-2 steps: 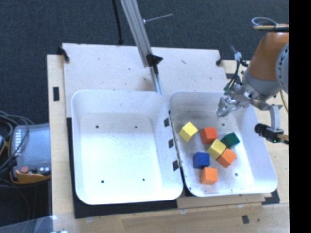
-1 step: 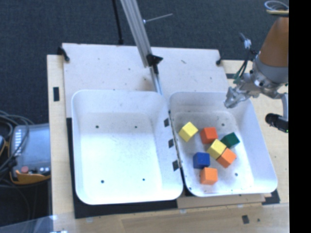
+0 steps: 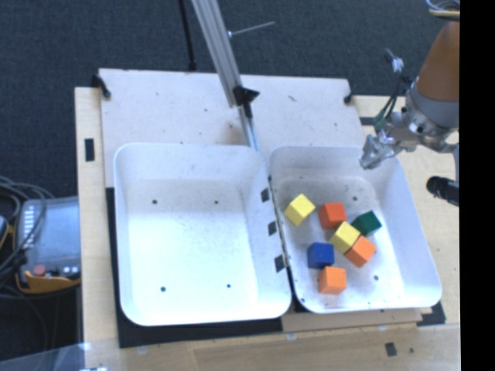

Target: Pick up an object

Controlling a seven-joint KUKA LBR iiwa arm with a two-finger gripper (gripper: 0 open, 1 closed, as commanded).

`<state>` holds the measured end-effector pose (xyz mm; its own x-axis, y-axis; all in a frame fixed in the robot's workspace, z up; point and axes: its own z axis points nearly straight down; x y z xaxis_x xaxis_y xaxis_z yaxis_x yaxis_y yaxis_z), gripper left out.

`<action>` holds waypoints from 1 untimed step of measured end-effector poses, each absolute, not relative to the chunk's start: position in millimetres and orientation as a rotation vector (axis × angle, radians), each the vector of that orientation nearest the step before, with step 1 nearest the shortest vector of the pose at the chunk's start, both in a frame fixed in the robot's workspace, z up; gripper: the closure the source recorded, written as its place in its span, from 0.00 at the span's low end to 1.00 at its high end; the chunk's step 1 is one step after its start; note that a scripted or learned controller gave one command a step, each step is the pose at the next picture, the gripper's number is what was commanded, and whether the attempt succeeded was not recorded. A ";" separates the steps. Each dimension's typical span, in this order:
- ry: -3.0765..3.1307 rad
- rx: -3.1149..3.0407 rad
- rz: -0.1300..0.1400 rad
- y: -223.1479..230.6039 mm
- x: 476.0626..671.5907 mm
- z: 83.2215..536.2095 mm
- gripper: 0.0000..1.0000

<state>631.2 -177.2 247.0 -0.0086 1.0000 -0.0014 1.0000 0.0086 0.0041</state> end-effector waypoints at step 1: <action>2.229 2.213 0.001 -119.0 634.7 253.0 1.00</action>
